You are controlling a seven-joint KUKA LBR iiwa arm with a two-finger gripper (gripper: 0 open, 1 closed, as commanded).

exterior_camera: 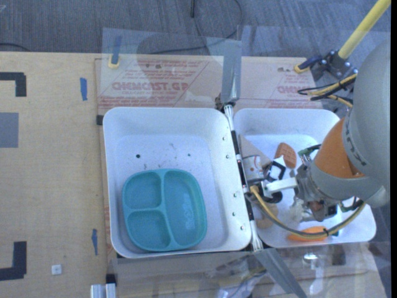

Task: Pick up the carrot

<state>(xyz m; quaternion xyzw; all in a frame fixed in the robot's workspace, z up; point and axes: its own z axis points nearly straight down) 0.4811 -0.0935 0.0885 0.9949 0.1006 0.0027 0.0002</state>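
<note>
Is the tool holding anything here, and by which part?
Not the carrot: it lies in the right bin beside the tool. Anything else cannot be told.

White bins: two, the left bin (pixel 161 120) and the right bin (pixel 279 124). Contents: left bin, one teal plate (pixel 164 210) with three compartments. Right bin, one carrot (pixel 307 231) and one tan-brown piece (pixel 285 151), plus small pale bits beneath the arm (pixel 347 160) too hidden to count. Bench: blue tape, two strips, upper strip (pixel 83 89) and lower strip (pixel 94 241). Black corner marks, two, upper mark (pixel 20 85) and lower mark (pixel 20 256). Arms, one.
</note>
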